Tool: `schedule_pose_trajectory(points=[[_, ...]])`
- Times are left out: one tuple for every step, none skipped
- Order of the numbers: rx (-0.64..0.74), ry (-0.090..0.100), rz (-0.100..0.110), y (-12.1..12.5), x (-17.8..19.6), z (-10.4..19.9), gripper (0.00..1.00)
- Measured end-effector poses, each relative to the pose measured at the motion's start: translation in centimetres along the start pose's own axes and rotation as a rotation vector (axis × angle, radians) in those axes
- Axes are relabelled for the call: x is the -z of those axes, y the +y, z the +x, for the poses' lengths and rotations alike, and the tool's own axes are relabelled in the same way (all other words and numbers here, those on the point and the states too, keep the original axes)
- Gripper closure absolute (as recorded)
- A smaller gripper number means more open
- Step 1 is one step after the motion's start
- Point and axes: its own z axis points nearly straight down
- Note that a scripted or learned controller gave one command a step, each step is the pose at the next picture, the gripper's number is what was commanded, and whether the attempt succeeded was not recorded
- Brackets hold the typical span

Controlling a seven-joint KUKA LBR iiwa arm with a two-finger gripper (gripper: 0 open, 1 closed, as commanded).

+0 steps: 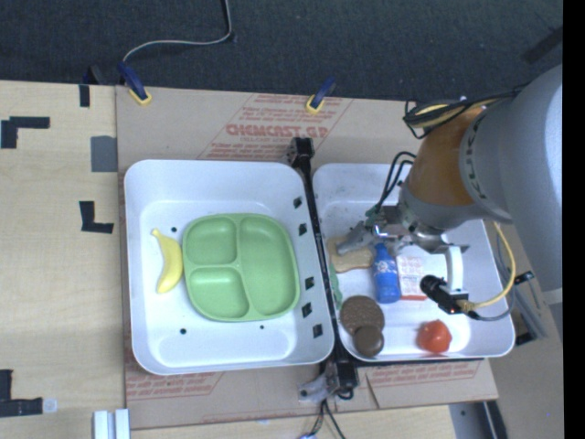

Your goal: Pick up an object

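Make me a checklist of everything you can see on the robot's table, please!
Surface: brown bench with two white bins side by side, left bin and right bin.
Job's things: banana and green tray in the left bin; blue bottle, two brown discs and a red ball in the right bin.
Clutter: a tan item and a white card beside the bottle, too unclear to name.
Gripper: gripper low over the right bin, above the bottle.
Cables: black cable behind the bench; yellow cable along the arm.
Surroundings: dark floor behind, clamps on the bench edge.
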Motion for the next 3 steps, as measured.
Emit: schedule_pose_trajectory(points=[[0.001, 0.001, 0.000, -1.2, 0.0, -1.8, 0.00], [0.001, 0.000, -0.002, -2.0, 0.1, -2.1, 0.00], [0.000, -0.001, -0.003, -4.0, 0.1, -2.1, 0.00]])
